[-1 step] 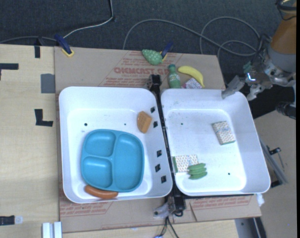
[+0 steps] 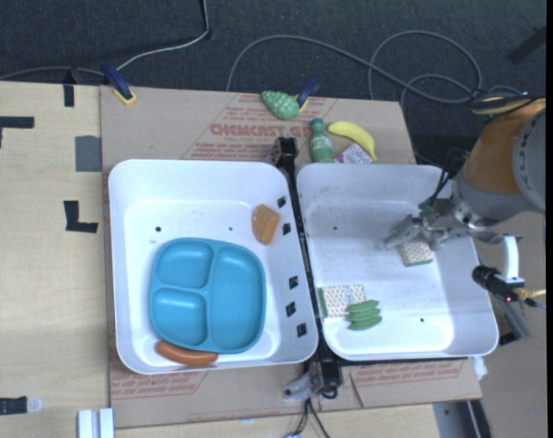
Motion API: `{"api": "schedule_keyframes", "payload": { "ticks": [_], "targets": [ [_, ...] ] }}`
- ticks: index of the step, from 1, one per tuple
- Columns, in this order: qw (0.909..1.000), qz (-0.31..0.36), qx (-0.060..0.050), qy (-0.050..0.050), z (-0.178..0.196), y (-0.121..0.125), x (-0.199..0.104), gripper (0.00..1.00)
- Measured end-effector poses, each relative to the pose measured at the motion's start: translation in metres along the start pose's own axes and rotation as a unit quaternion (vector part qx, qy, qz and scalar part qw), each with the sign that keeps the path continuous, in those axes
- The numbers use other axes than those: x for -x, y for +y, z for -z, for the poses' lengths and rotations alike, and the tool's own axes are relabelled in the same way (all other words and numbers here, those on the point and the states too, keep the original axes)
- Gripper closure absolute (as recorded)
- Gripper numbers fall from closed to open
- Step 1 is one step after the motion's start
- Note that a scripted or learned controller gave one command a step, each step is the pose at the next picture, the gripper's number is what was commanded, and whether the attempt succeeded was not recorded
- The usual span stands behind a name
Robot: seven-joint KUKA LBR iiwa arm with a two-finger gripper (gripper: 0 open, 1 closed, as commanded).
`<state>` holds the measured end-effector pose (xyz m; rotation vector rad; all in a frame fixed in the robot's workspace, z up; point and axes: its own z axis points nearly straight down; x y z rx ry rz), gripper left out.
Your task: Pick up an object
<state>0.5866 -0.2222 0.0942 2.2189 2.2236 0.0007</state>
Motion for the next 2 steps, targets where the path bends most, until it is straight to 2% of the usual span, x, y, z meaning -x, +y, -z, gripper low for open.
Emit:
{"api": "schedule_keyframes", "payload": {
  "ticks": [1, 2],
  "targets": [
    [1.0, 0.0, 0.002, -0.001, -0.007, 0.007, -0.039, 0.0],
    [1.0, 0.0, 0.0, -0.001, 0.01, 0.059, -0.023, 0.0]
  ]
}}
